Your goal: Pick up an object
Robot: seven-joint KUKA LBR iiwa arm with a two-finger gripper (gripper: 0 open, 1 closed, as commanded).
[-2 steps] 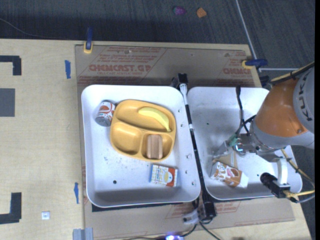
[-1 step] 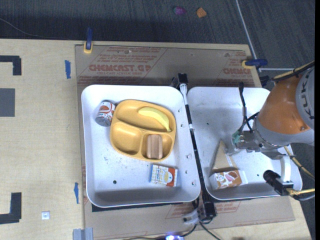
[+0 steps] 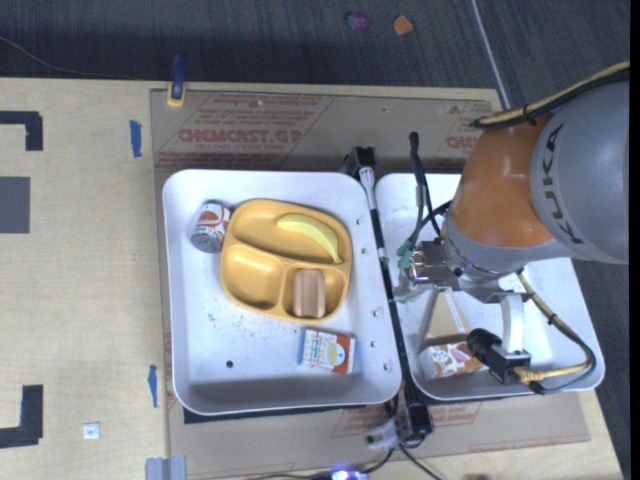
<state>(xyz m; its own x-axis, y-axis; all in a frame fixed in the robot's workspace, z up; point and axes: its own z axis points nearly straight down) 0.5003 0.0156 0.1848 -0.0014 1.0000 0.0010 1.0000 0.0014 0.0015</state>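
- The grey arm [image 3: 560, 183] with its orange band reaches in from the right and covers most of the right bin [image 3: 575, 298], leaving little open floor there.
- The left bin [image 3: 185, 298] has bare white floor along its left side and front edge, with room around its contents.
- A yellow divided plate [image 3: 250, 268] sits in the upper middle of the left bin, apart from the walls; a yellow banana [image 3: 310, 233] lies in its top section and a brown block [image 3: 307, 292] in its lower right one.
- The gripper [image 3: 440, 308] hangs over the right bin near its left wall; I cannot tell how far it is open or whether it holds anything.
- A small carton [image 3: 327, 350] lies near the left bin's front edge.
- Another carton [image 3: 452, 359] lies at the right bin's front, below the gripper.
- A can [image 3: 209, 226] touches the plate's upper left rim.
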